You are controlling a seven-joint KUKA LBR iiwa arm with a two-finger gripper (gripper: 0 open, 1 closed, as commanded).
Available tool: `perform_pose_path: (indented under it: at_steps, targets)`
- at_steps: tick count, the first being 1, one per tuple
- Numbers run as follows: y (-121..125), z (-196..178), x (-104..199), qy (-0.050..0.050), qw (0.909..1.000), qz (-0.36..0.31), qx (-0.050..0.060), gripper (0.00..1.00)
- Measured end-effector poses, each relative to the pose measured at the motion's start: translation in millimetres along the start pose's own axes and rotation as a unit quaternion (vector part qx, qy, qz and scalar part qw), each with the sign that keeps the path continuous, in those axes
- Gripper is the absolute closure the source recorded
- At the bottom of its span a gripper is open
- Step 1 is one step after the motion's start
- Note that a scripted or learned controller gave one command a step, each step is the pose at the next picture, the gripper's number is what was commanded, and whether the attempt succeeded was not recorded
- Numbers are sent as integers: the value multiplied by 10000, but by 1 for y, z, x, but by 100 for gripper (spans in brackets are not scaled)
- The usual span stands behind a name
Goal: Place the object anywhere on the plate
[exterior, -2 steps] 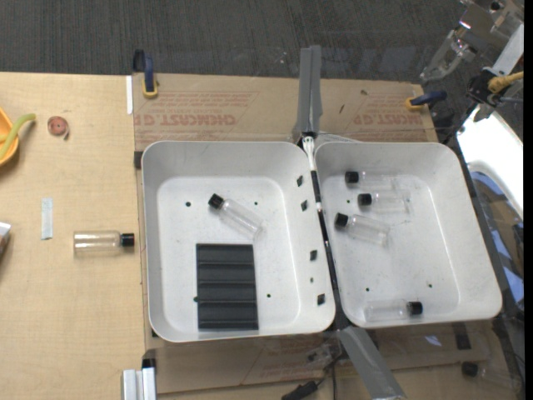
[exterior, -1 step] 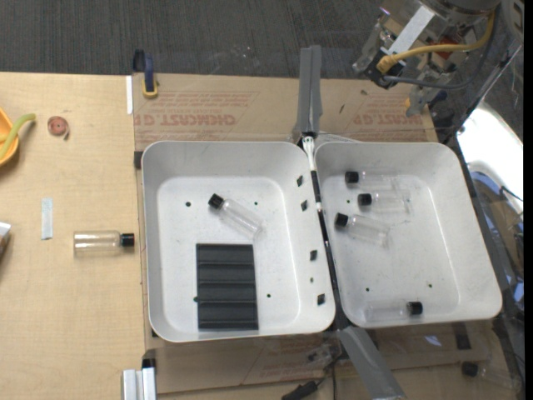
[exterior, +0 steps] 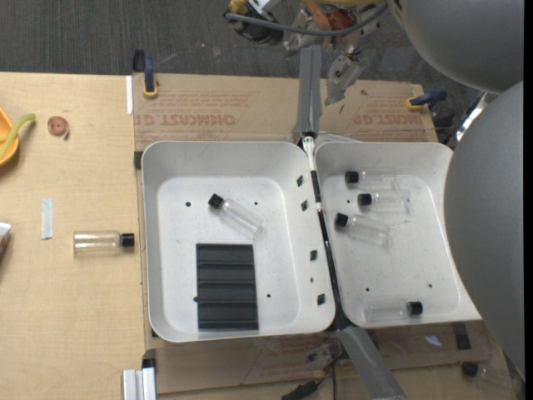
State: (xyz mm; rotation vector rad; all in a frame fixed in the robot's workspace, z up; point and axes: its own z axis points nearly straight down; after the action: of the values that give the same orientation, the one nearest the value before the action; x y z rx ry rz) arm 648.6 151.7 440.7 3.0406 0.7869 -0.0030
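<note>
Black ribbed rectangular plate lies in the left white bin, near its front wall. Clear plastic vial w/ black cap lies on its side just behind plate, apart from it; judged the likely object. More capped vials are scattered in the right white bin. Grey arm looms over right side; jaws' state cannot be told.

Step judged: pick not yet made. Vial should be approached from above, gripped across its barrel at mid-length, not the cap. Round body may roll, so closing should be slow. Release to be made low over plate centre, along the ribs.
</note>
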Motion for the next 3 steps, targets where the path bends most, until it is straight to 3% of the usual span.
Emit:
perform_pose_path:
  at_steps: [1, 2, 3]
  targets:
    - [82, 1, -69, -21, 9940, -1091, 4, 0]
    - [220, 2, -194, -21, 9877, -1566, 15, 0]
    - [100, 2, -107, -21, 9952, -973, 6, 0]
